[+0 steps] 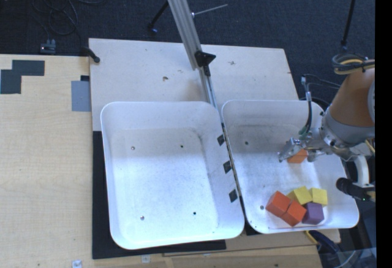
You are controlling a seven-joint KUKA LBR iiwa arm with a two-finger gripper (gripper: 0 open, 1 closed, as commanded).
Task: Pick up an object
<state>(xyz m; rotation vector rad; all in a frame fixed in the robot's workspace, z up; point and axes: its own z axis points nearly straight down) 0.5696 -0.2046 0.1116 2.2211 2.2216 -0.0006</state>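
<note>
Orange shows at the gripper (296, 154) at the frame's right, in the right bin (257, 132): a small block (298, 157) seemingly clamped between its fingers. We judge the grasp just made; next we lift straight up, clear of the blocks (297, 204) at lower right.

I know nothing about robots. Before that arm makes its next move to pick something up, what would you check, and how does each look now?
1. Something to pick: ok. Orange blocks, yellow blocks and a purple block lie in the right bin.
2. Pincer over the right bin: ok.
3. Small orange piece at the pincer: cannot tell whether it is gripped.
4. Blocks spaced for a clean grab: not ok, they crowd together in the near corner.
5. Left bin out of the arm's way: ok.
</note>
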